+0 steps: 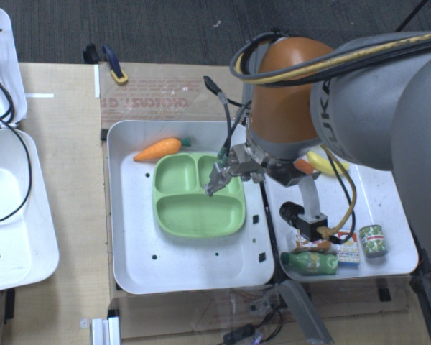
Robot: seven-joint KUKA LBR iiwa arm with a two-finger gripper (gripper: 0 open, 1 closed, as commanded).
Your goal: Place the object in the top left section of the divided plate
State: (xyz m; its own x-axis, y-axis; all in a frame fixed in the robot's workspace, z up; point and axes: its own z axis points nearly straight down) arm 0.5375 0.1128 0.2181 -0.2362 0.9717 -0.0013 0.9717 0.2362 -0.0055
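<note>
The smooth green divided plate (198, 205) lies in the left white bin (129, 214), two small sections above one long one. A glossy orange carrot (158, 148) lies on the bin floor just beside the plate's top left edge, outside it. The gripper (214, 184) hangs over the plate's upper right section; whether it grips anything I cannot tell. The bulky arm (302, 99) hides much of the right bin (388, 192), where a green bottle (310, 262) and small can (373, 240) lie.

We see a green bottle (310, 262) lying near in the right bin (395, 192), a can (373, 240) right of it, a banana (329, 164) farther off.
</note>
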